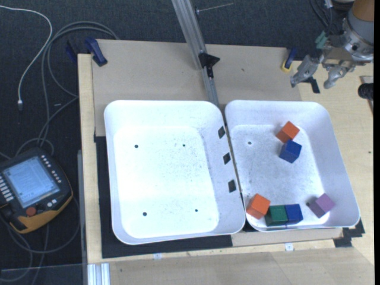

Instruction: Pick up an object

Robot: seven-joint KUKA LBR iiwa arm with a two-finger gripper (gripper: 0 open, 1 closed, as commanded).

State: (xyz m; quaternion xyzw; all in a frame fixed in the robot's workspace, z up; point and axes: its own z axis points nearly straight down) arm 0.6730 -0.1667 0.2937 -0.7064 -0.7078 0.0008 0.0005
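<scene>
I'm seeing the gripper [316, 72] hanging above the bench just past the right bin's [270, 108] far rim, fingers spread apart and holding nothing. The nearest pick, I'm judging, is the orange cube [288, 131], lying inside the bin toward the camera from the jaws, touching the blue cube [290, 151].

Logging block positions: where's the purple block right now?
The purple block lies in the right bin, near its front right corner, just right of the blue block in the front row.
</scene>
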